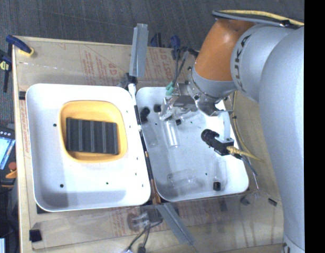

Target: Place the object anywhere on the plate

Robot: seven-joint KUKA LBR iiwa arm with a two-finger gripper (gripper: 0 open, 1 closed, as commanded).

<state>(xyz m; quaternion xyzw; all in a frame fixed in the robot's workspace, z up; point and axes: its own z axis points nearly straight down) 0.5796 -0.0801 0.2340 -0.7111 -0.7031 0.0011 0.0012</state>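
A yellow plate [93, 107] lies in the left white bin [46, 183], and a dark ribbed block [92, 136] rests on its middle. In the right white bin [233, 181], my gripper [171, 109] hangs low near the far left corner. Just in front of it is a clear tube-like object [172, 136], lying on the bin floor; whether the gripper touches it is not visible. A second clear object [182, 181] lies near the front wall of the same bin.
Small black pieces sit in the right bin at the far left [145, 111] and near the front right [216, 185]. The ridge between the two bins [143, 146] runs between gripper and plate. Clamps stand on the bench's far edge [139, 46].
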